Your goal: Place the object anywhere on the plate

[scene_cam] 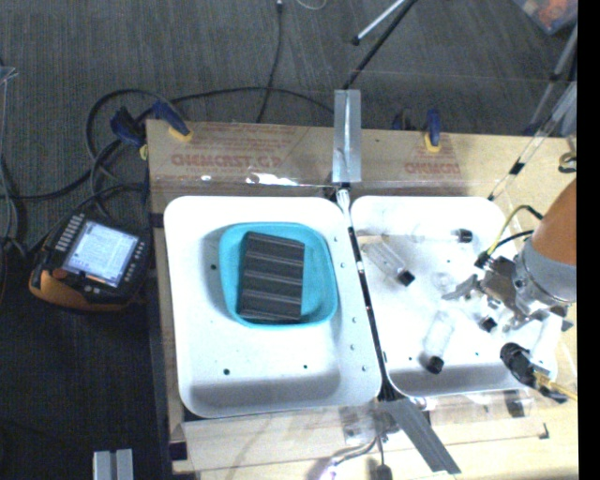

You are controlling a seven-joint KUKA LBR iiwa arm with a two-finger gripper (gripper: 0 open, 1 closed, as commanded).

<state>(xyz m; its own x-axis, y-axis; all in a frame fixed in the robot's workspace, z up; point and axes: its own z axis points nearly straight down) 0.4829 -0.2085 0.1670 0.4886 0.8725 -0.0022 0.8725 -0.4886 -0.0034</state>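
Ribbed dark grey block (272, 277) flat on squarish blue plate (323, 281), glossy white bin (187, 281)

**Dark carpet, cluttered edges**

All around the wooden bench (281, 155) lies dark grey carpet (84, 56), with black cables (112, 108) looping across it at upper left. A handheld control pendant (94, 258), screen glowing, sits on the floor beside the bench's left edge. Blue clamps (169, 117) grip the bench's far side. Thin metal stand legs (384, 19) cross the top.
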